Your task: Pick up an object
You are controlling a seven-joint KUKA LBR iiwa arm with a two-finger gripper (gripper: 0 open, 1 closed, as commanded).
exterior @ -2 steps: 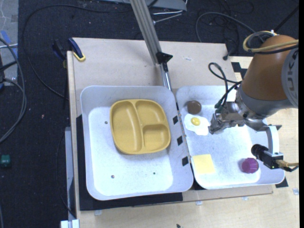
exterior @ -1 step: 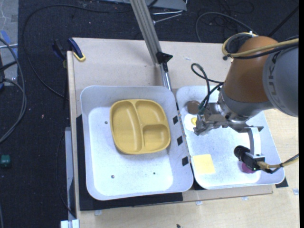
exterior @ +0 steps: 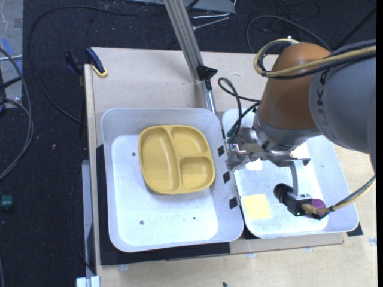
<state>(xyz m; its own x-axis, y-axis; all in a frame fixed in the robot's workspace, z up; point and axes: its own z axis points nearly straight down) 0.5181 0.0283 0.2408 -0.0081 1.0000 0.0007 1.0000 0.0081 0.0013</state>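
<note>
The yellow pad (exterior: 257, 206), lying flat near the front of the right bin (exterior: 335, 220), looks light and soft, best pinched by opposite edges, while the gripper (exterior: 239, 151) hovers farther back, its opening impossible to tell.

Yellow divided plate (exterior: 177, 159): three compartments, lying flat and upright in the left bin, toward its upper middle.
Pale yellow square (exterior: 257, 206): thin, flat on the right bin's floor near the front left corner.
</note>
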